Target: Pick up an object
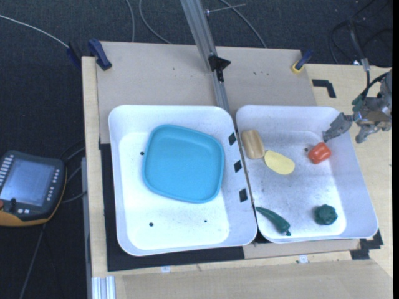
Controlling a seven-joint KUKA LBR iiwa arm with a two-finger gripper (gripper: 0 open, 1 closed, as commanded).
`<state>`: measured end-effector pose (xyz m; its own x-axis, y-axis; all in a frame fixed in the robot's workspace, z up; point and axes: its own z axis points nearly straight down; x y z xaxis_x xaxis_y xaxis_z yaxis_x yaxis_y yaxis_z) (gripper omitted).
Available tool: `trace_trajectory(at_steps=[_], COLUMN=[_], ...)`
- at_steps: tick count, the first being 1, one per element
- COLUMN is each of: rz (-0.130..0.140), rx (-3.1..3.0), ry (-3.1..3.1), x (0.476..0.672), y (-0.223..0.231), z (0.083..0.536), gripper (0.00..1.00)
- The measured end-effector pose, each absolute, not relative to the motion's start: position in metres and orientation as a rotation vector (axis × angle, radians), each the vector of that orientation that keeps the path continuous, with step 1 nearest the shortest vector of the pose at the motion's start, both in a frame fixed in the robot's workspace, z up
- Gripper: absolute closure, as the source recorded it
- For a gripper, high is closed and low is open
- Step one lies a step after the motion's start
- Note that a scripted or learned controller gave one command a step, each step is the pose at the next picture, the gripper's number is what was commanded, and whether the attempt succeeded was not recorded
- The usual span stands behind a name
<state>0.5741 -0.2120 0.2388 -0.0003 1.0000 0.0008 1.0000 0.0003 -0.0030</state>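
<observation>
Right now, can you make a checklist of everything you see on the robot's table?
Surface: tan bench bearing two white bins, left bin, right bin.
Job's things: in right bin, red pepper-like toy, yellow oval toy, tan bread-like block, dark green pepper toy, dark green round toy.
Clutter: blue square plastic plate in left bin.
Grippers: gripper above right bin's far right side, holding nothing.
Cables: black cables on floor.
Surroundings: handheld control pendant at left.

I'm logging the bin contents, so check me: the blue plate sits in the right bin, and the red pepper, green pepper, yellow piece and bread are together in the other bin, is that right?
Not quite. The camera view shows the blue plate in the left bin, not the right. The red pepper, green pepper, yellow piece and bread are together in the other bin, the right bin.
</observation>
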Motion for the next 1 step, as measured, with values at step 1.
trace_trajectory(at_steps=[1], rz=[0.002], rx=[-2.219], ry=[-2.220], x=[0.5679], y=[-0.2051], z=[0.1921], gripper=[0.00])
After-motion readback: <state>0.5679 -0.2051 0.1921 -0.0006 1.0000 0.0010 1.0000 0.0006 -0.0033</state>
